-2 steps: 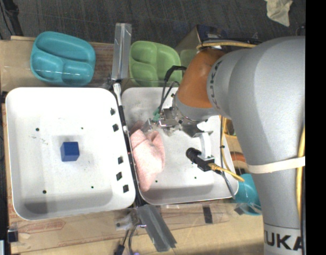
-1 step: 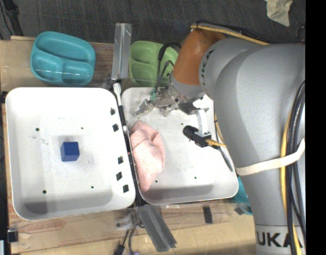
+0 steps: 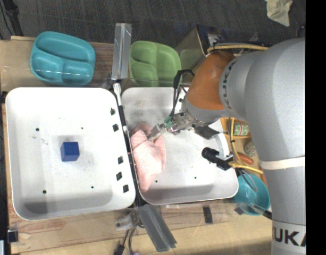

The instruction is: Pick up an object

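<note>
A pink cloth lies crumpled against the left wall of the right bin. My gripper reaches down from the right and sits at the cloth's upper edge, its metal fingers touching or just above the fabric. A small blue cube rests alone on the floor of the left bin, far from the gripper. The arm's orange band and grey body cover the right bin's far right part.
A teal tray and a green tray lie on the bench behind the bins. A crumpled pale cloth lies on the dark floor at top right. Colourful items sit at the right bin's right edge.
</note>
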